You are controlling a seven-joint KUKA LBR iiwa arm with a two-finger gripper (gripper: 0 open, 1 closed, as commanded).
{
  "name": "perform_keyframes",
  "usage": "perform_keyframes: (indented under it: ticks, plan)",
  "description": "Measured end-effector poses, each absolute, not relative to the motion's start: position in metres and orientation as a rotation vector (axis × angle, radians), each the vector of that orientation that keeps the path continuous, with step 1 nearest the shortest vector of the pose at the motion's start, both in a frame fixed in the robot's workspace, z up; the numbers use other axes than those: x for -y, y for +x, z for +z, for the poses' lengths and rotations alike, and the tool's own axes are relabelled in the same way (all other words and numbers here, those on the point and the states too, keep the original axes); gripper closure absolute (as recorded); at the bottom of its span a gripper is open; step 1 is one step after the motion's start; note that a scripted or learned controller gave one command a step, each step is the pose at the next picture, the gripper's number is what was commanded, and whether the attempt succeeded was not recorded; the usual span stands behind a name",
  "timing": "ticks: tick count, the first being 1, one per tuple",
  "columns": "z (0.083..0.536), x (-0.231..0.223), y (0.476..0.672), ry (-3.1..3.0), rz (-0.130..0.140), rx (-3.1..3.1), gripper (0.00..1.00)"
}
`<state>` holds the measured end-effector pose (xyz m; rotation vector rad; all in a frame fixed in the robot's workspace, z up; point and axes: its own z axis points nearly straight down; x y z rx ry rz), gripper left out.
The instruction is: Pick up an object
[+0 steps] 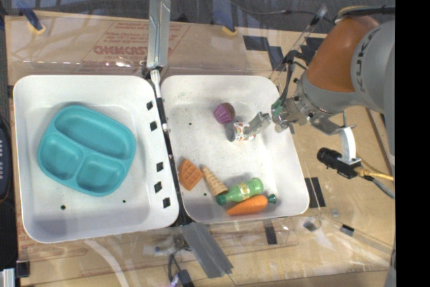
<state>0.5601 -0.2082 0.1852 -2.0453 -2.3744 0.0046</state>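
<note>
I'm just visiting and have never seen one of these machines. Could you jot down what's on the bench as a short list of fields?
left bin: holds a teal divided plate
right bin: toy food pieces
purple piece: near the bin's middle, beside a small grey piece
front of right bin: waffle, cone, green bottle, carrot
gripper: low over the right bin, next to the grey piece

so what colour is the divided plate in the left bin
Teal blue divided plate, seen best in the camera view.
</note>
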Motion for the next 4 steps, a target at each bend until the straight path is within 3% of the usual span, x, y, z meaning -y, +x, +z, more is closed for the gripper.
perform_keyframes:
  ticks: [1,2,3,4]
  plan:
    - [0.105,0.198,0.591,-1.993,0.008,2.414,0.00]
    - [0.091,0.150,0.586,-1.932,0.001,2.472,0.00]
    - [0.090,0.211,0.614,-2.038,0.005,2.389,0.00]
    - [0.132,0.185,0.622,-1.826,0.001,2.556,0.00]
